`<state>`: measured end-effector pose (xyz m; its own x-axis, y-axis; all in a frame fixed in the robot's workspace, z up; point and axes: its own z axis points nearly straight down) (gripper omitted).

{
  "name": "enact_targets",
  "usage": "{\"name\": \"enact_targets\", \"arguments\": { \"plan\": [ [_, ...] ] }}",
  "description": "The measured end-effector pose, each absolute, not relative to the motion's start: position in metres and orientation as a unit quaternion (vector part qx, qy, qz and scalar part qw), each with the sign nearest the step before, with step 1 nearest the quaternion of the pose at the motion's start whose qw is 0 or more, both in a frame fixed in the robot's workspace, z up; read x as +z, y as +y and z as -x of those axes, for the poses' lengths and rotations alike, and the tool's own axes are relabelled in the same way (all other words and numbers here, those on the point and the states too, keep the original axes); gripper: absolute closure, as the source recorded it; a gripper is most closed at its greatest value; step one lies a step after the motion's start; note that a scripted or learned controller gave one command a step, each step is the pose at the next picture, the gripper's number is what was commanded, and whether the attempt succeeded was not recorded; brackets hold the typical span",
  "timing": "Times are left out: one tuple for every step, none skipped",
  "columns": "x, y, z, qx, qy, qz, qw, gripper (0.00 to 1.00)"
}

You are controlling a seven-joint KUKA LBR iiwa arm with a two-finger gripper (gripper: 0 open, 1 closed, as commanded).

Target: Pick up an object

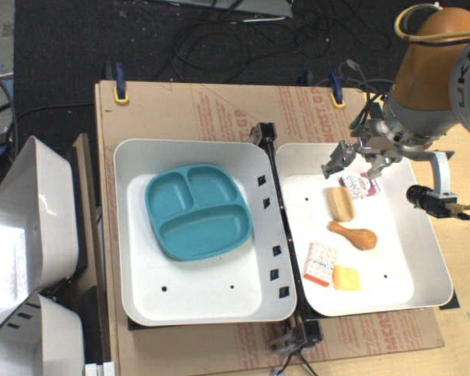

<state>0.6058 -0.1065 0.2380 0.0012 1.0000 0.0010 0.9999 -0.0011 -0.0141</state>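
The right bin [423, 249] holds several small items. At its back lies a white and pink packet [357, 185], with a tan bread roll [341, 204] just in front of it. Further forward are an orange-brown drumstick [354, 235], a white and red packet [320, 263] and a yellow cheese block [345, 277]. My gripper [355, 163] hangs over the back of this bin, just above the white and pink packet. It is open, its fingers spread, with nothing between them.
A teal divided plate [197, 211] lies in the left bin [141, 288]. A black divider with clips [276, 210] separates the two bins. A black fitting [427, 198] juts out over the right bin's right rim. White containers [27, 225] stand left of the bench.
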Motion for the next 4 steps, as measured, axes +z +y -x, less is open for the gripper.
{"name": "enact_targets", "arguments": {
  "plan": [
    [0.246,-0.106,-0.608,0.0002,-0.707,0.707,0.000,0.00],
    [0.183,-0.105,-0.603,0.0019,-0.707,0.708,0.002,0.00],
    [0.137,-0.099,-0.605,0.0014,-0.707,0.707,0.002,0.00],
    [0.091,-0.098,-0.605,0.0004,-0.707,0.707,0.000,0.00]
  ]
}}
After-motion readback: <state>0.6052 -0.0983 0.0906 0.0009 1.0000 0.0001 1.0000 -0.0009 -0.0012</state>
